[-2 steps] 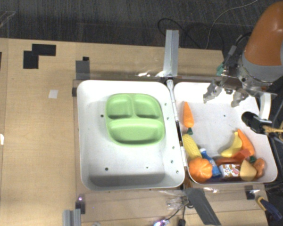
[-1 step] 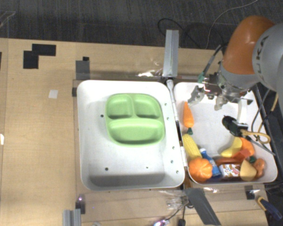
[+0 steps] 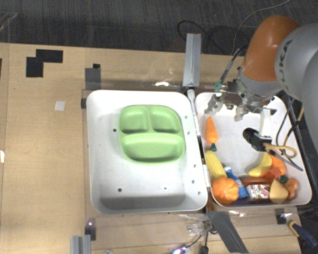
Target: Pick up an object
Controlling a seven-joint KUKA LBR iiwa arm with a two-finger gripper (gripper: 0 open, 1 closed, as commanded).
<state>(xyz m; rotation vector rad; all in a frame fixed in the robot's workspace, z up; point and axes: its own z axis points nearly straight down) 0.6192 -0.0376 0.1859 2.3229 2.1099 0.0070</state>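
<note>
A wooden bench (image 3: 42,168) carries two white bins side by side. The left bin (image 3: 98,157) holds a green divided plate (image 3: 151,133). My gripper (image 3: 223,110) hangs over the far end of the right bin (image 3: 236,155), jaws apart and empty. An orange carrot (image 3: 212,130) lies just beside it, with a yellow corn cob (image 3: 215,164) nearer the camera.

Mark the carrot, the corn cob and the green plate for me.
carrot (image 3: 212,130), camera view, mid-body.
corn cob (image 3: 215,164), camera view, middle kernels.
green plate (image 3: 148,146), camera view, large compartment floor.
</note>
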